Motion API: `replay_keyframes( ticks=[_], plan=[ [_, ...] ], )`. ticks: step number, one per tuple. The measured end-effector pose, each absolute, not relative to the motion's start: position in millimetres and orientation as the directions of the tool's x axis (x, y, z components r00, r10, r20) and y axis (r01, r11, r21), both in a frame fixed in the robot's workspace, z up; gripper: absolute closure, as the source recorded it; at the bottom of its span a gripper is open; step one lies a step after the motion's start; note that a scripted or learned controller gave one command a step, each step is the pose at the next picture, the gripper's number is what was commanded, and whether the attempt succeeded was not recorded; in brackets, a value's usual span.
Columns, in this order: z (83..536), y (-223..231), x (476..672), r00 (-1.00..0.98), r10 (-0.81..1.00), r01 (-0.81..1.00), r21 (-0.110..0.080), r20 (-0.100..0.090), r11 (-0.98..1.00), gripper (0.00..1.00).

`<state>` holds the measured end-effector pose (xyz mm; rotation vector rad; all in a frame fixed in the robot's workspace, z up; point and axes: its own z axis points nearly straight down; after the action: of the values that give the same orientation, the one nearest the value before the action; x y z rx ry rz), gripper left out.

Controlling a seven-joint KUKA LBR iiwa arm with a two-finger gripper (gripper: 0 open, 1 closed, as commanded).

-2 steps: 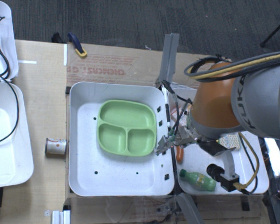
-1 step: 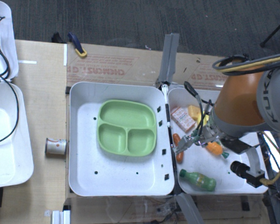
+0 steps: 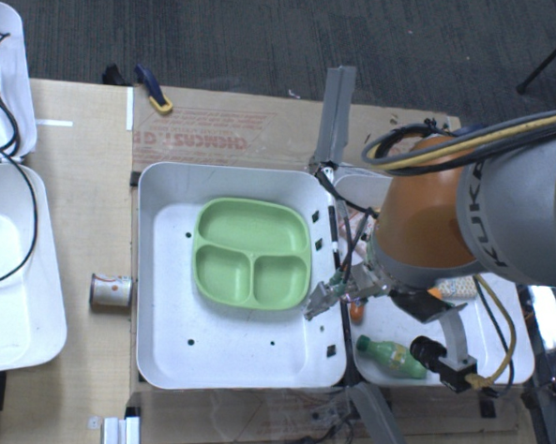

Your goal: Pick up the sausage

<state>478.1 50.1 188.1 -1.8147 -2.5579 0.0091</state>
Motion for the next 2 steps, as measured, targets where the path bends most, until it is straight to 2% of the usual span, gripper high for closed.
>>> replay_keyframes(
  ticks=[1,2],
  plan=[
    [188.2,-47.7,492.5,-0.323,0.947,0.947,-0.005,0.000,0.323,0.00],
    [188.1,88.9,483.2,-0.267,0.964,0.964,-0.007,-0.001,0.267,0.00]
  ],
)
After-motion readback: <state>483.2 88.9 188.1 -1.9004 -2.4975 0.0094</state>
